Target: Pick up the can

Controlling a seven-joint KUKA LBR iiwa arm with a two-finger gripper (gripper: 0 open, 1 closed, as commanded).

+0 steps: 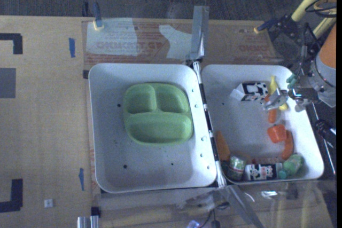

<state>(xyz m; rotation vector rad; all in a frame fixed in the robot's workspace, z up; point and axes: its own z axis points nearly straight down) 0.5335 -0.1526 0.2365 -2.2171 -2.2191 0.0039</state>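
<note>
Claw (279,100) over right bin (235,78), upper-right area, low among clutter; finger state cannot tell, parts blur with yellow item (274,84) and carton (251,90).
Can (235,164) lies along right bin's front wall, left end, well apart from claw, just beside second carton (262,171) and teal item (291,165).
Risk: descent at present spot likely takes wrong object. Can wedged near wall and neighbours, so finger may strike rim or pinch carton.
Arm (327,61) enters from right, wrist angled down over right bin's far edge.

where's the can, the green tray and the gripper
can (235,167): camera view, on its top end, right bin's near-left corner
green tray (158,114): camera view, on its middle divider
gripper (276,100): camera view, between its fingertips
</note>
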